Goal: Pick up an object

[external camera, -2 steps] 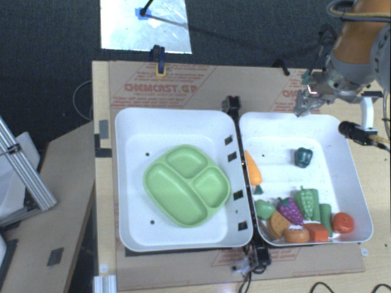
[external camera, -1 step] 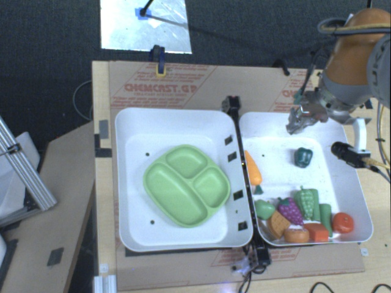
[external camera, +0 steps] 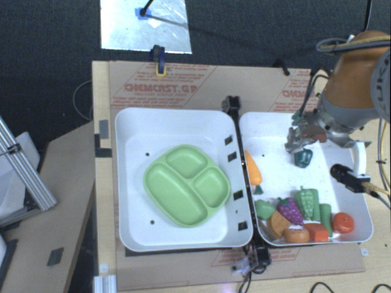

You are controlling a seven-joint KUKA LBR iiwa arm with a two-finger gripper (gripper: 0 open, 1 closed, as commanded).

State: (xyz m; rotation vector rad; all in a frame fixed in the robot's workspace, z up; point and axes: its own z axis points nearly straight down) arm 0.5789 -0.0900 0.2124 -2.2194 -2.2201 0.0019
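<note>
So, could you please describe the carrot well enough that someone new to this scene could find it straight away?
Look in the right bin, along its left wall next to the divider between the two bins. The carrot lies there alone, a small orange cone, above the pile of toy food in the bin's lower part. Unlike the other toys, it is apart from that pile.

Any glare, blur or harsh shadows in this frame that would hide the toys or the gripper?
Camera view: even lighting with soft shadows; glare on the foil sheet up top; toy pile reasonably sharp; gripper slightly soft, its fingers hard to make out above the teal object.
</note>
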